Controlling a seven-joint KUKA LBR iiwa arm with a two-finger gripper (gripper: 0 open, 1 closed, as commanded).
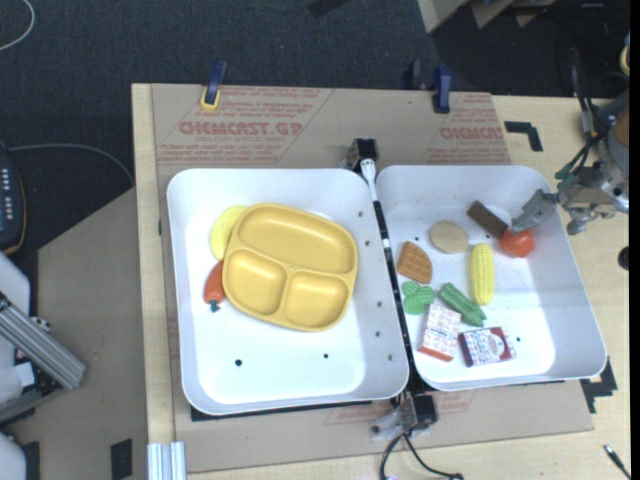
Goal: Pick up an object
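My gripper [553, 215] hangs over the right rim of the right bin [560, 358], its two grey fingers spread apart with nothing between them. Its left finger [530, 213] stands just above a small red tomato [517, 244] and beside a brown bar [487, 219]. Further left lie a beige round cookie [449, 236], a yellow corn cob [482, 272] and a brown waffle piece [414, 263]. Green vegetable pieces [445, 299], a white and red packet [438, 331] and a dark red packet [485, 347] lie toward the bin's front.
The left bin [280, 378] holds a yellow divided plate [290, 266], with a yellow fruit [224, 229] peeking from under it and an orange-red pepper [214, 286] at its left side. A black divider [384, 258] runs between the bins. Clamps [211, 88] hold the cardboard at the back.
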